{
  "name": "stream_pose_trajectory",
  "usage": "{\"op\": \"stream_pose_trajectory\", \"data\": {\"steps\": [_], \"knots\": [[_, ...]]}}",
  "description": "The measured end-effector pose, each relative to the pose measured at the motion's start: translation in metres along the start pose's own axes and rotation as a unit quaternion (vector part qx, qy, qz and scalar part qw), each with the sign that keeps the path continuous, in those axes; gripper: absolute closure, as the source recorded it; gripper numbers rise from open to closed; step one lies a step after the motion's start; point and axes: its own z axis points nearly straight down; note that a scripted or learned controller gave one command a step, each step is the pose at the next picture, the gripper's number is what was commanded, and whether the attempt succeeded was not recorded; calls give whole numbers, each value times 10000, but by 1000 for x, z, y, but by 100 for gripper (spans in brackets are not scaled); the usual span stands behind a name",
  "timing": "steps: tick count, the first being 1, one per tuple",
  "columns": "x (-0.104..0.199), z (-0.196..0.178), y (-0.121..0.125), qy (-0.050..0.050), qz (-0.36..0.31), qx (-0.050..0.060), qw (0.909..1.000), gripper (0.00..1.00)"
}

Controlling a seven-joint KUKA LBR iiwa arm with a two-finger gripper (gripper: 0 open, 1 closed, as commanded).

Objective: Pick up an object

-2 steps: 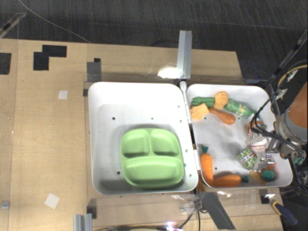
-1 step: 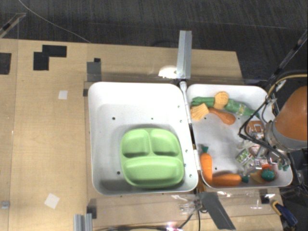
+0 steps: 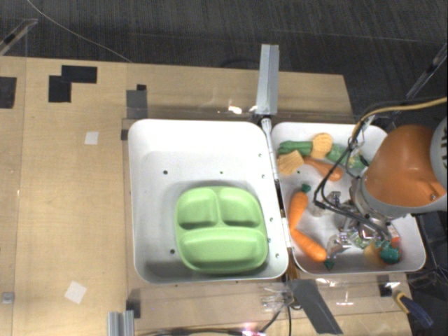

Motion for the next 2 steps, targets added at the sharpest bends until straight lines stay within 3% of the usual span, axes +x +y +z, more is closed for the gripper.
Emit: {"op": "stream_pose_trajectory", "data": {"steps": [1, 2], "knots": [[-13, 0, 31, 2, -210, 4, 9998, 0], [-119, 5, 13, 30, 492, -9, 9988, 0]]}}
